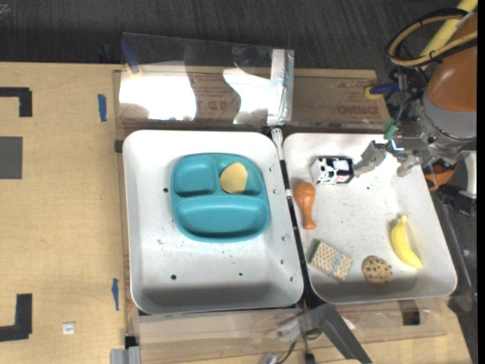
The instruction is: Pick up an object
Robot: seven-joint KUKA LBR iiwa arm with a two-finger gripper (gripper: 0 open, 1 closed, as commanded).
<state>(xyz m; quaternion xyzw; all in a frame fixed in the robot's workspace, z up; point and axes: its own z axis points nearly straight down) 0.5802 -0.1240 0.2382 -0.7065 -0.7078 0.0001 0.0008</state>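
At the near edge of the right bin [447, 279] lie a round cookie [377, 269] and, just to its left, a patterned square cracker [331, 260]. A banana [405, 242] rests lengthwise by the right wall, a little farther back. Toward the bin's left wall sits an orange chicken drumstick [305, 202], and beyond it a small black-and-white cow-print carton [334, 171]. The gripper [387, 158] hangs over the far part of this bin, jaws spread, nothing between them; one finger's tip is near the carton, not touching. In the left bin [144, 279], a teal divided plate [220, 196] holds a yellowish round food piece [234, 177] in its far right compartment.
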